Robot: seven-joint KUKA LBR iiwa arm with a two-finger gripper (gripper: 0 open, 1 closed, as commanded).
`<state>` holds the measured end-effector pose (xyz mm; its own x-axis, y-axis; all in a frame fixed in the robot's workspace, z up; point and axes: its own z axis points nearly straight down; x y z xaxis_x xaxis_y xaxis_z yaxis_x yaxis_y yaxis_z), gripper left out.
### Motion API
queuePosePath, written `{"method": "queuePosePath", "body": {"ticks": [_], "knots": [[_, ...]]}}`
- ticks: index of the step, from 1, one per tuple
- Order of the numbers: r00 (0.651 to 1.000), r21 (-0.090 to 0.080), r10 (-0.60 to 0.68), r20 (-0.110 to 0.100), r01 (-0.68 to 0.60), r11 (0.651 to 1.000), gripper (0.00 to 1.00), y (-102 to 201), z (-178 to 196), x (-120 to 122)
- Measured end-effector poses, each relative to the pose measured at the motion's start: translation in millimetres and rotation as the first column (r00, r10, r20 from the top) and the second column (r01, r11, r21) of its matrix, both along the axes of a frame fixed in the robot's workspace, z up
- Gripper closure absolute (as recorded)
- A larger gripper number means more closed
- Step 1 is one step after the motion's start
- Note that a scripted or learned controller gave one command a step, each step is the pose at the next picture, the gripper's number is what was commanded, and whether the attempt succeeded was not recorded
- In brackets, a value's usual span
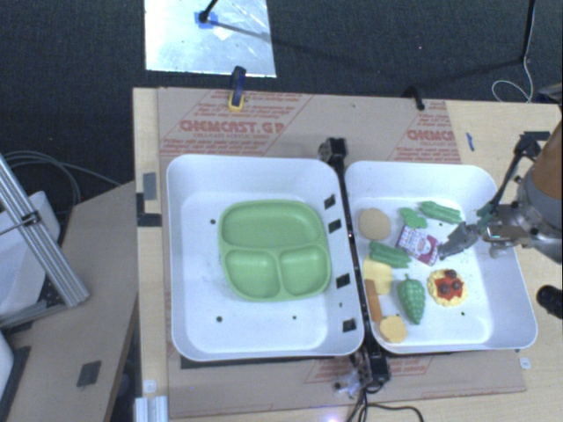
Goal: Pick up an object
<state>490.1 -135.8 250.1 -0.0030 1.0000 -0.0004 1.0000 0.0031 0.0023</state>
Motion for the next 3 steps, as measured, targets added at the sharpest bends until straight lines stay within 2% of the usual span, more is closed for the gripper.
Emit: {"method": "queuePosePath", "body": {"ticks": [1, 2, 3], "knots": [[1.000, 0.000, -0.001, -0.004, 0.001, 1.000, 0.00, -30, -145, 68], [1.000, 0.000, 0.004, 0.008, -0.004, 1.000, 0.00, -38, -162, 142], [1.000, 0.005, -0.001, -0.020, 0.001, 1.000, 0.00, -45, -165, 177]]}}
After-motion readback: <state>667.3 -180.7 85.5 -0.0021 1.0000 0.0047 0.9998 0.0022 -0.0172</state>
